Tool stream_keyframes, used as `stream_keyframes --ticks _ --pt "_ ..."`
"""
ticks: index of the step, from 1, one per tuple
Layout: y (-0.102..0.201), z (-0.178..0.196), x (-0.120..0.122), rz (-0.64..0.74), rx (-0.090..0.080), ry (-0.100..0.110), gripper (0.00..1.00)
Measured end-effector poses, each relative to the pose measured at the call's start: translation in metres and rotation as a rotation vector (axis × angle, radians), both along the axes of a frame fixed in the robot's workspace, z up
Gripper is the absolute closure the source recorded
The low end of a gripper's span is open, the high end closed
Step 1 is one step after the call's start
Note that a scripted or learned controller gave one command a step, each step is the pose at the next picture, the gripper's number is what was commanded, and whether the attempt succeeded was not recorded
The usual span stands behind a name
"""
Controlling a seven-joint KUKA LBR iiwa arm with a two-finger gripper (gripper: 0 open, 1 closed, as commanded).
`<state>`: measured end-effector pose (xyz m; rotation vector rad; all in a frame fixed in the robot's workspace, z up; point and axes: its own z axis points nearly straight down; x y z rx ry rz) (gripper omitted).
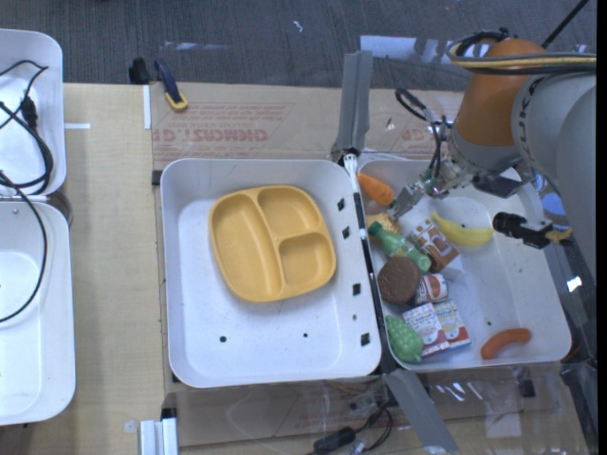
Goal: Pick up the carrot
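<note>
Upper right of the frame: the arm's tool [414,200] hangs just right of the carrot [377,190] in the right bin's [531,335] top-left corner, its grip state impossible to tell; approach underway, next needing alignment over the carrot.

Gripper [410,200] just beside the carrot [377,190] in the right bin [531,349], yellow plate [273,242] in the left bin [190,349]
</note>
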<state>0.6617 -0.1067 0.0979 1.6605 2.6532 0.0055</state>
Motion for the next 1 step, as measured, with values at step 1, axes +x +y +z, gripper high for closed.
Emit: stream_keyframes --ticks 1 --pt "0.0018 0.0003 0.0 0.061 -0.005 0.0 0.0"
